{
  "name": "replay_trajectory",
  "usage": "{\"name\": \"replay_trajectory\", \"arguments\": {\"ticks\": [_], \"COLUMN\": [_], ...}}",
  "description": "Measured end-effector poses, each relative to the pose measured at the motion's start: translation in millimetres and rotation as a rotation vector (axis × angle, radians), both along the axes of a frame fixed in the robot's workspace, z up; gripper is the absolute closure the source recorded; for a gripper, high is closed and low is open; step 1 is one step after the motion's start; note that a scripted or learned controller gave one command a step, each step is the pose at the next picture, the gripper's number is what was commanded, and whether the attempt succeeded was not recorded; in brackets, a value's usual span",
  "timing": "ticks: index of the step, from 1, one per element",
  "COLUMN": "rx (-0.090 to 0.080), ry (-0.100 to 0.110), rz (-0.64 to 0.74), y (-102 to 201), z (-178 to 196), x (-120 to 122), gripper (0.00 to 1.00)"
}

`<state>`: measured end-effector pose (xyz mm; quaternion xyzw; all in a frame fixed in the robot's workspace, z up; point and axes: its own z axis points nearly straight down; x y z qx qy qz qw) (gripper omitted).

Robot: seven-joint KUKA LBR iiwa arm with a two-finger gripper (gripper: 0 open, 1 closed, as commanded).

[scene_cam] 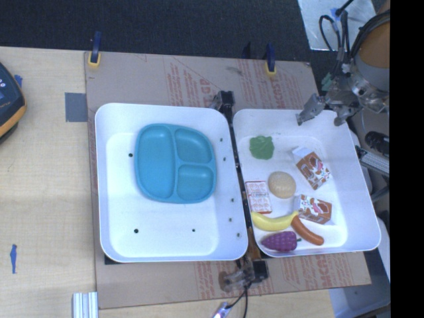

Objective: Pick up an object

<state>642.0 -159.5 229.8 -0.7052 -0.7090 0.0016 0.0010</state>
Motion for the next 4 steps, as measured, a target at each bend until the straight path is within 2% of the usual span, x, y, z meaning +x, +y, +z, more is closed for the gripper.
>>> {"name": "replay_trajectory", "arguments": {"ticks": [1,2,3,4], "rx": [-0.001,-0.002,0.000,0.001], "ry": [0.000,0.001,-0.004,-0.002], "rz": [0.000,0.002,0.002,0.000], "y": [-23,-25,44,111], "z": [-134,-123,-136,-7], "x": [-54,-54,-33,-87], "gripper": [0.00,1.00,1.00,1.00]}}
